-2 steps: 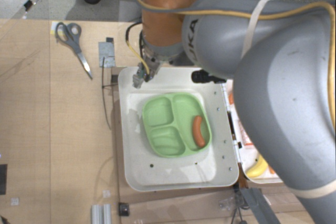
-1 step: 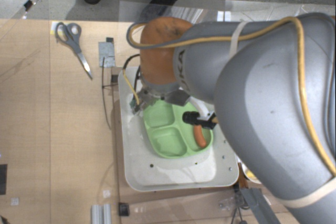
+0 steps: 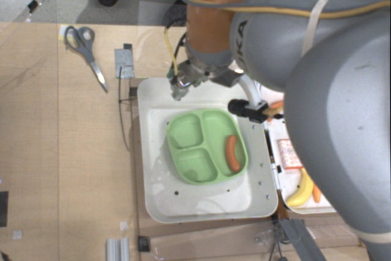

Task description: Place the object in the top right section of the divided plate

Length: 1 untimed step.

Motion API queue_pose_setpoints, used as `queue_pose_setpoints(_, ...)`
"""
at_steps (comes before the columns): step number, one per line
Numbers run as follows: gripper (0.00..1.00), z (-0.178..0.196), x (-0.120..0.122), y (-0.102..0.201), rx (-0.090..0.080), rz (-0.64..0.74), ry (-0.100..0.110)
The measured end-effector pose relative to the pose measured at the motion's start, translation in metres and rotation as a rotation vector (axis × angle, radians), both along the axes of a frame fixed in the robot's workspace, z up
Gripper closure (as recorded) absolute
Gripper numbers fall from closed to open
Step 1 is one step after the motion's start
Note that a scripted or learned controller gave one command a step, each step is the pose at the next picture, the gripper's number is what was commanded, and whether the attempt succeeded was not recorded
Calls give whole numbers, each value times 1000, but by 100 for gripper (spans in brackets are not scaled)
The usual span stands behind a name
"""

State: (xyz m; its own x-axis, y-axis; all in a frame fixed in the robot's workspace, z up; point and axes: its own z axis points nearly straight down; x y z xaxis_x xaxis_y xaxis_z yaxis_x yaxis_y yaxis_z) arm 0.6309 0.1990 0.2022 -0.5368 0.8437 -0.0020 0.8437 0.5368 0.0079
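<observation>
A light green divided plate [image 3: 197, 167] lies in the left white bin [image 3: 201, 205]. It has two small sections on its left and one long section on its right. A reddish-brown sausage [image 3: 233, 153] lies lengthwise in that long right section. My gripper [image 3: 179, 88] hangs over the bin's far rim, just beyond the plate's upper left corner and apart from the sausage. Nothing shows beneath its tip. The orange band and grey arm rise behind it and cover the upper right of the view.
The right bin [image 3: 305, 208], mostly hidden by the arm, holds a banana [image 3: 299, 190], a small carrot [image 3: 315, 194] and a printed packet [image 3: 287, 153]. Scissors [image 3: 85, 52] and a metal bracket [image 3: 124, 62] lie on the wooden bench to the left.
</observation>
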Motion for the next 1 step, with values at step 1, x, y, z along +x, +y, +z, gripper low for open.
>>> queue_pose_setpoints(1,100,-15,4,22,2,-320,3)
